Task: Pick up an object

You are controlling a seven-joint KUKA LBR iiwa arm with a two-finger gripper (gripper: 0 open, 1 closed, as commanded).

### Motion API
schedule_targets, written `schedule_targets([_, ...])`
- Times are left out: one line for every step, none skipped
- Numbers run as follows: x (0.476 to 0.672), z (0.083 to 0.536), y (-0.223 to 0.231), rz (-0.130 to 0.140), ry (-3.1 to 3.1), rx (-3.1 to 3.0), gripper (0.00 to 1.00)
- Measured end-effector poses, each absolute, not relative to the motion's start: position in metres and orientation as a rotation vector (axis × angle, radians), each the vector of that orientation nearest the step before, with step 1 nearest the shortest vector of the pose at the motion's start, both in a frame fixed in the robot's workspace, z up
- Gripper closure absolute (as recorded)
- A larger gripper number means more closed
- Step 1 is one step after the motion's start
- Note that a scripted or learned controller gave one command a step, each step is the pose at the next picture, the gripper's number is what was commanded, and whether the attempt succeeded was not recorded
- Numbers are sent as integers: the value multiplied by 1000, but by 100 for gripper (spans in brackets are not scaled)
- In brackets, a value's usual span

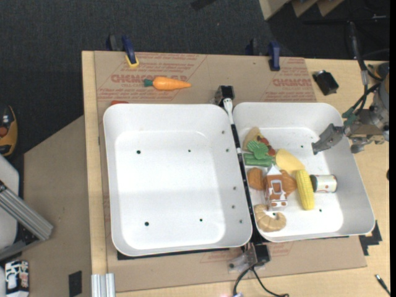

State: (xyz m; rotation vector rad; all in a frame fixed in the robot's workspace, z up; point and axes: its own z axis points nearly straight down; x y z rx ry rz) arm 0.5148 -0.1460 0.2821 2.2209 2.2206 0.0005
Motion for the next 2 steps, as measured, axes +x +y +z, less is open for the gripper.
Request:
schedule_targets([498, 190, -25, -5, 2242, 2217, 0])
schedule_targets([531, 184, 45, 4, 2229, 2212, 0])
